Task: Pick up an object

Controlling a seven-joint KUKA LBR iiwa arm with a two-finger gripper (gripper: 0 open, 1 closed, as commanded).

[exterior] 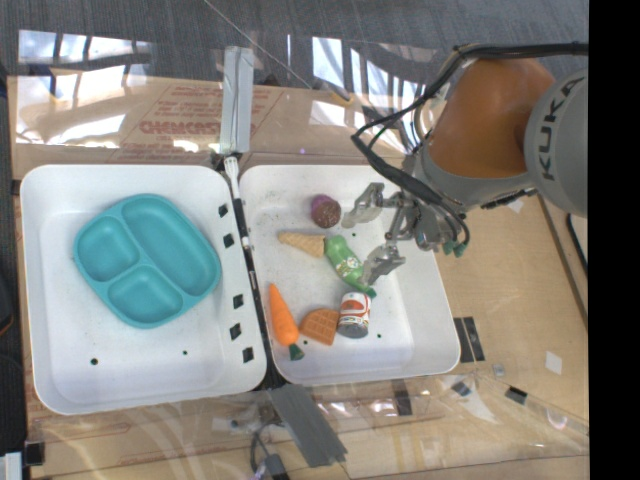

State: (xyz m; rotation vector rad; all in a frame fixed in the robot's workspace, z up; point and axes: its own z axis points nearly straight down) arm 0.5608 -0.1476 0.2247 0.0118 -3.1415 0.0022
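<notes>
Gripper (373,230) open above the right bin (425,338), empty, its wrist hidden by cables (400,128).

My arm (560,138) is grey, with an orange band (488,118) above the wrist, and my gripper (375,230) is silvery metal fed by black cables (395,128). Just under my fingers lies a green bottle (345,260) with a pale label. Beyond my jaws sits a dark purple ball (325,210), and beside the bottle a tan cone (302,242). Below are a can (354,314) in red and white, an orange-brown waffle (321,325) with a grid pattern, and an orange carrot (283,315) with a green tip. Both bins (425,353) are white. The far bin holds a teal tray (146,258).
</notes>
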